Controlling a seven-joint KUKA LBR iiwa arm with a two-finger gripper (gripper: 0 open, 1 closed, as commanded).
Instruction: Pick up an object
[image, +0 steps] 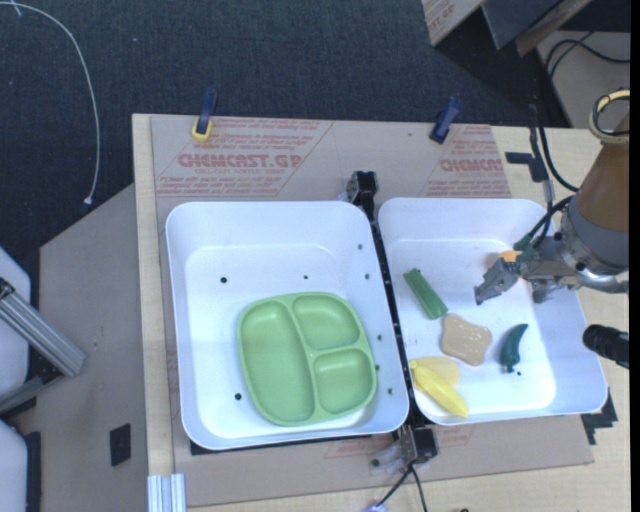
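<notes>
Gripper (497, 284) hangs over the right bin (470, 222), upper middle area, fingers pointing left and down; can't tell how far apart they are, nothing seen between them. Grey wrist runs off to the right with the orange band (610, 190) above it, arm coming in from the right edge.

Near to far. Cables and a black clip (420, 443) at the near edge between the 2 bins. Yellow object (440, 386), smooth, banana-like, lies at the right bin's near-left corner. Beside it to the left, in the left bin (200, 250), sits a pale green plate (305, 357), plastic look, rounded, 3 compartments: 1 long on the left, 2 smaller on the right. Tan block (466, 340), rounded and matte, sits just past the yellow one, touching or nearly so. Small teal object (513, 346), curved, lies right of the tan block, apart from it. Green stick (425, 293), flat and elongated, lies angled near the bin's left wall, left of the gripper and apart from it.

Both bins white, shallow, glossy, rounded corners, side by side with a black strip between. They rest on a brown cardboard sheet (290, 150) printed in red "CHEMCAST G.P", repeated, partly cut off on the right. 2 blue clamps (206, 112) pin its far edge. Dark carpet beyond.
</notes>
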